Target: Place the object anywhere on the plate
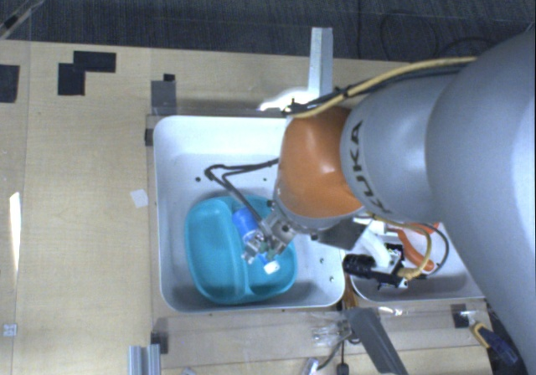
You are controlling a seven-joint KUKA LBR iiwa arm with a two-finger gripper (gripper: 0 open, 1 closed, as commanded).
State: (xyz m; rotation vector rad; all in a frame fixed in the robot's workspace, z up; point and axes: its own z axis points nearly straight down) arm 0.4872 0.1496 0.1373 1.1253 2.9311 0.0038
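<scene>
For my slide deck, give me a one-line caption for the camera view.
KUKA arm reaching from the right, its gripper low over a turquoise plate in the left white bin.

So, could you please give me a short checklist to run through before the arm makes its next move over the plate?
1. Plate in the bin: ok. The turquoise plate lies in the left bin.
2. Gripper over the plate: ok. The gripper is above the plate's right part.
3. Object between the fingers: cannot tell. A small blue and white piece sits at the gripper, but the grip is not clear.
4. Finger opening: cannot tell. The wrist hides it.
5. Free room on the plate: ok. Its left part is bare.
6. Cable clear of the plate: cannot tell. A dark cable loops just above the plate's upper edge.
</scene>
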